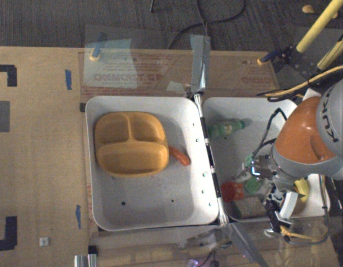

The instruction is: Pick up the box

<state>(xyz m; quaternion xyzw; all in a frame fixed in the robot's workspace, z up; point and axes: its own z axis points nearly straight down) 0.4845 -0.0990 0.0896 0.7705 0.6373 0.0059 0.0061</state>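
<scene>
Grey arm with its orange band reaches in from the right over the right bin. Its gripper hangs low above a cluster at that bin's near left corner; whether it is closed or open I cannot tell. The box, dark and flat, lies just beneath, touching a red item. A green bottle lies farther back. Across in the left bin, a yellow divided tray sits beside a small carrot.
</scene>
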